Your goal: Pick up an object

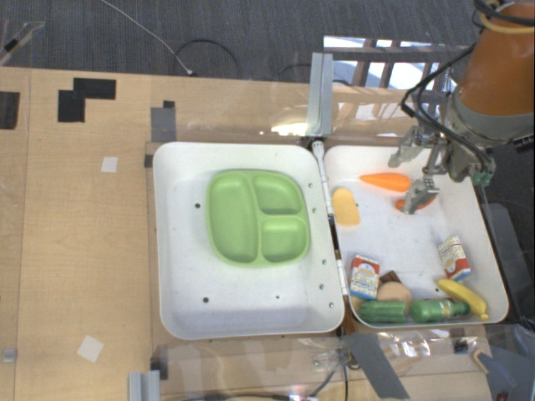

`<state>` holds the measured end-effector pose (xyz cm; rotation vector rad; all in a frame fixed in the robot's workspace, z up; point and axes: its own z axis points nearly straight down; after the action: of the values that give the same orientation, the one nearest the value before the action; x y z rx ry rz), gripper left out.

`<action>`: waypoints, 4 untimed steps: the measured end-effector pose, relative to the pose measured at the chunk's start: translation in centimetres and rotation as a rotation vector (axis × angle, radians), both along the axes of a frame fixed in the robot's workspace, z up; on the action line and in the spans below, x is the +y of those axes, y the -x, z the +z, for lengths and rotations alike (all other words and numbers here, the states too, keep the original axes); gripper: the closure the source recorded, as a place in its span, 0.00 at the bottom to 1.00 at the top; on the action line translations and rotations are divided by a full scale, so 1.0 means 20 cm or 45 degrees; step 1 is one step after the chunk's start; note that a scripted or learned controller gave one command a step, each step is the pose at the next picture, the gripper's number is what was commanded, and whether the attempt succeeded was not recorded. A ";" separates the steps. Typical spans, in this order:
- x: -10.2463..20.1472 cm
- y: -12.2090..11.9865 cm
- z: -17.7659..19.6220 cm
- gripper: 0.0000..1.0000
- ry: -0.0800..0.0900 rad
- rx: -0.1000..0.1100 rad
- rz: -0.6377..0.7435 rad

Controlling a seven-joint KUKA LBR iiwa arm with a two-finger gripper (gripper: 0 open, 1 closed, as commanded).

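My gripper [420,192] hangs low over the back of the right bin [493,249], just right of an orange carrot [386,181]. A small red thing [423,203] shows right at its tip; whether it is held cannot be made out. Further left lies a yellow-orange food piece [345,206]. Along the bin's front sit a red, white and blue carton [364,276], a brown rounded item [394,291], a green cucumber [383,311], a green bottle [435,309] and a banana [462,296]. A small labelled can [453,258] lies by the right wall.
The left bin [180,249] holds a green divided plate [257,216]. A metal post [320,98] rises behind the ridge between the bins. The arm's orange band [501,48] and cables hang over the right bin's back corner.
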<state>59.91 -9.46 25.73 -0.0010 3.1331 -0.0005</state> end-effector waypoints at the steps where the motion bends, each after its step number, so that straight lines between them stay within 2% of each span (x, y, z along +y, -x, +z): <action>1: -0.14 -0.19 -0.45 0.00 -0.002 0.013 0.085; 2: -0.03 -0.34 -0.80 0.00 -0.001 0.001 -0.088; 3: -0.36 -0.10 -0.84 0.00 0.004 -0.002 0.066; 4: -0.22 -0.15 -0.84 0.00 0.001 -0.005 0.115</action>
<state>62.84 -13.83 8.85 -0.1423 3.1262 -0.0007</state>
